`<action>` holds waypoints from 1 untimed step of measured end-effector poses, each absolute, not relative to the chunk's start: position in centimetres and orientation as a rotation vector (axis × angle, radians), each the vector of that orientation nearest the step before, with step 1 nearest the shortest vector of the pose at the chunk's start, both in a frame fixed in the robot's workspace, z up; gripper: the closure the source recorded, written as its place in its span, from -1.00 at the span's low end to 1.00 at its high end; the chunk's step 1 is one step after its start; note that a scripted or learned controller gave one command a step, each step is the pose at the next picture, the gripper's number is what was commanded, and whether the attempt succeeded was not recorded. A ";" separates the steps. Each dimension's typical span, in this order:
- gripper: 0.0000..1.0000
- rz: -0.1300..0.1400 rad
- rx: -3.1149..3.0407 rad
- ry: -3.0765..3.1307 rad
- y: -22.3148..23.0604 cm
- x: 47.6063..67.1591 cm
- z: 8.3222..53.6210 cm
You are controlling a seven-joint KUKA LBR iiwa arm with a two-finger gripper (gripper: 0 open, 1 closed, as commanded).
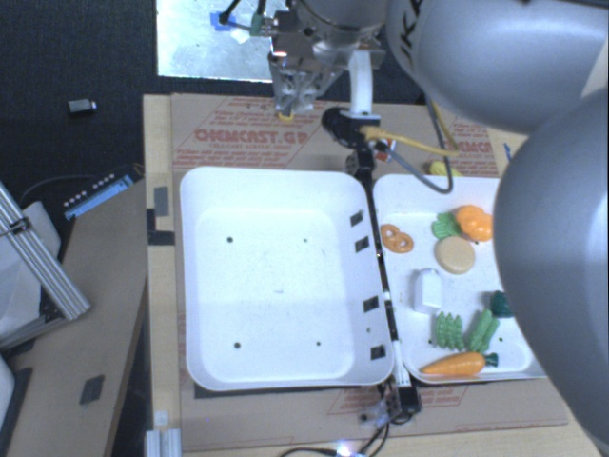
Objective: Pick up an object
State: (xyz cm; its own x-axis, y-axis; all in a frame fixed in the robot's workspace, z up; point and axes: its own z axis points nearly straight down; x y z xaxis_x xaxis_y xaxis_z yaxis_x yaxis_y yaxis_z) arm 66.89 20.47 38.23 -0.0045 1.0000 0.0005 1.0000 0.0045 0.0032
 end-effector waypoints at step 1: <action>1.00 0.003 2.216 2.224 20.8 66.9 38.9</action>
